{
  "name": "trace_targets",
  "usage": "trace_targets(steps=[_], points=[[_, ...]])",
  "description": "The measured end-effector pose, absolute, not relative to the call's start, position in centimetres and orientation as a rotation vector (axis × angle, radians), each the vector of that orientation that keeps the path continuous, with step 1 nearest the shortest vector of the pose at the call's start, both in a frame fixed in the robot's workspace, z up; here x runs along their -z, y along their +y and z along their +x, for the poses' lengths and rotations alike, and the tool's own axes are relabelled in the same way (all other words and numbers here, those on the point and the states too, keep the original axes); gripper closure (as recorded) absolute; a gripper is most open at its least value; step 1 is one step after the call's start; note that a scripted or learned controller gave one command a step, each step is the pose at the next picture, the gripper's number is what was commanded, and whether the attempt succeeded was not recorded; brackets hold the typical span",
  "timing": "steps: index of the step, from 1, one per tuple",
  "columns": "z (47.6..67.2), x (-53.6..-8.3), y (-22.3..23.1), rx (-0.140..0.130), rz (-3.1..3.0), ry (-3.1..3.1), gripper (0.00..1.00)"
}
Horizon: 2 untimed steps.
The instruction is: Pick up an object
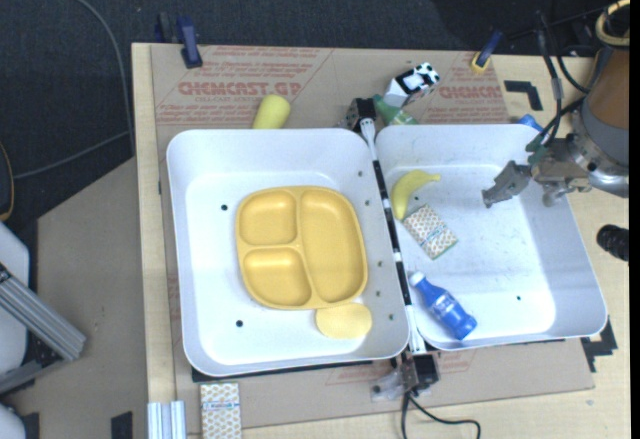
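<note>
You are looking at a robotics lab bench: a cardboard-topped table on dark carpet, two white bins clamped side by side, loose cables on the left, aluminium framing at the near left.

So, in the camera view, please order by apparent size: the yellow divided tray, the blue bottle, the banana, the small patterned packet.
1. yellow divided tray
2. blue bottle
3. banana and patterned packet: alike, no ranking.

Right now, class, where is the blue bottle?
The blue bottle lies in the right bin, at its near left corner, just below the patterned packet and the banana.
</note>
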<state>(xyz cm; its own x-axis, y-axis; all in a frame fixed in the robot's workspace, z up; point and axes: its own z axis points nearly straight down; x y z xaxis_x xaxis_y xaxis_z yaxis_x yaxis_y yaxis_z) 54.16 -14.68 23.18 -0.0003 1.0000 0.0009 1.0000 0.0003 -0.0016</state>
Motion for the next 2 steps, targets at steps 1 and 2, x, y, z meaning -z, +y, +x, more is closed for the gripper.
trace_targets(steps=[1,2], points=[[55.2,-9.8,-10.3,0.0,-2.22,-2.222,0.0],[53.0,-8.4,-10.2,-0.001,-2.22,-2.219,0.0]])
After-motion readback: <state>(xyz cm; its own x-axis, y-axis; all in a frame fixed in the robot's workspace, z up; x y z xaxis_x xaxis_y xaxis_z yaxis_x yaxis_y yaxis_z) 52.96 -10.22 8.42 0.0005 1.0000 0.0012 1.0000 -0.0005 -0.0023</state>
